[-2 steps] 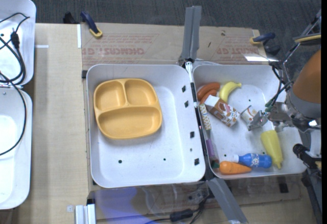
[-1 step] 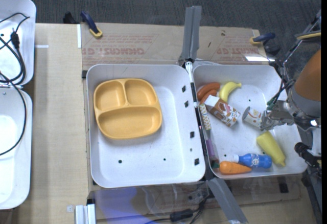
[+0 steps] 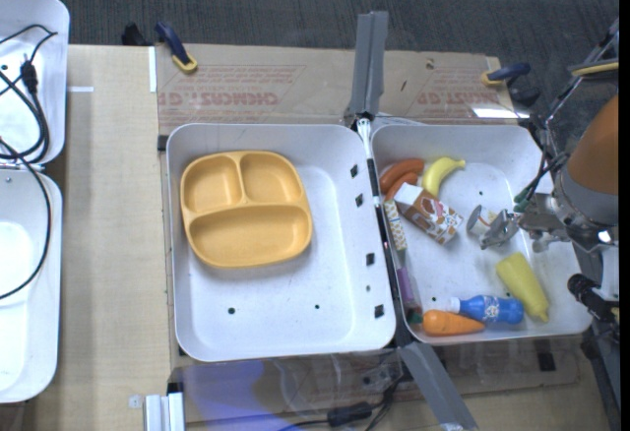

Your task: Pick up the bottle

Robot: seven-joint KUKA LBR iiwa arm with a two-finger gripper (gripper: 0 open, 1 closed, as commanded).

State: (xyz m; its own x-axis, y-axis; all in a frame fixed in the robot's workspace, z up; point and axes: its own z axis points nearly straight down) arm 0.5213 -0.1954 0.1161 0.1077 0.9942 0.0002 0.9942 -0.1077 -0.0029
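Not picked yet: bottle (image 3: 489,309), blue with a white neck and cap, lying on its side on the floor of the right bin (image 3: 463,257) near that bin's front edge, untouched. Claw (image 3: 495,227) low over the middle of the right bin, toward its right wall, well short of the bottle and behind it; metal fingers look slightly parted with nothing between them, though too small to judge the gap closely. Left to do, by the look of it: shift toward the front edge, line up across the bottle's body, close, lift. Right bin contents: orange carrot (image 3: 453,323) just in front of the bottle at the front left corner, touching or nearly so; yellow squeeze container (image 3: 524,285) just right of the bottle, tilted; small brown and white carton (image 3: 429,214) near the middle; banana (image 3: 442,172) and reddish sausage-like piece (image 3: 402,171) at the back left corner. Crowding from carrot and yellow container likely to make the grasp tight. Left bin (image 3: 276,311): only a yellow divided plate (image 3: 246,208), three compartments, nothing in them, sitting at the back left.
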